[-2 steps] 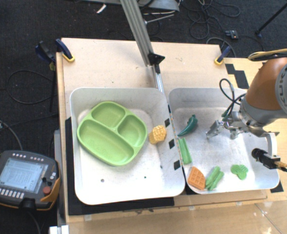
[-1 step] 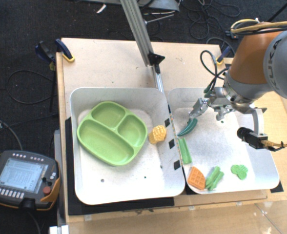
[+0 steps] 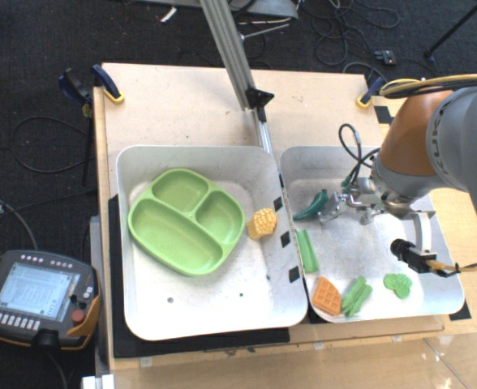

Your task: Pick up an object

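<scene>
Tool (image 3: 329, 209) low in right bin (image 3: 433, 298), beside dark green toy (image 3: 311, 207); grip state cannot be told. Waffle (image 3: 327, 296) near front edge.

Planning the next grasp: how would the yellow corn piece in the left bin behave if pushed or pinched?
The corn piece looks short and rounded, so a push would probably roll it. It resembles a hollow plastic toy, likely light and stiff. Its bumpy surface may help grip, though it lies close beside the green divided plate.

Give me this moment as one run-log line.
gripper: low in right bin | at: dark green toy | grasp: unconfirmed | left bin: green divided plate, corn
</scene>
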`<state>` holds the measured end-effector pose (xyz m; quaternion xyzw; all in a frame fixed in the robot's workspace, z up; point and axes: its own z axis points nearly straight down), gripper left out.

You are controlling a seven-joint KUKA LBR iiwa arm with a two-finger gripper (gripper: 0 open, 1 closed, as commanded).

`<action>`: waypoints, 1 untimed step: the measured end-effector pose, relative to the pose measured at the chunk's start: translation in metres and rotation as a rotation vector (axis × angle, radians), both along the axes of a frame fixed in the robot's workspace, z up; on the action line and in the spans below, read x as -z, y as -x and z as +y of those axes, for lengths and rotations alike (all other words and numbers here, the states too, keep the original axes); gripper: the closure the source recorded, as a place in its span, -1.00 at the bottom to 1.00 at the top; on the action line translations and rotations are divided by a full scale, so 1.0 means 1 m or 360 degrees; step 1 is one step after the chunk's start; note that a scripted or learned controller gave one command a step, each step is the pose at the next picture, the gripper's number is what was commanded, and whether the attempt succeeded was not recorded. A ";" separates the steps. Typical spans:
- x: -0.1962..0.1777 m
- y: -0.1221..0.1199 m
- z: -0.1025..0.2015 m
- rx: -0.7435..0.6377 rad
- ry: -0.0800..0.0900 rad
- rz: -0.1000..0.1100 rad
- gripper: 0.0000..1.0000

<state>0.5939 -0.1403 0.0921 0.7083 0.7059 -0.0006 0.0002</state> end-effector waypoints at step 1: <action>-0.109 -0.017 0.065 -0.0019 -0.0003 -0.0017 -1.00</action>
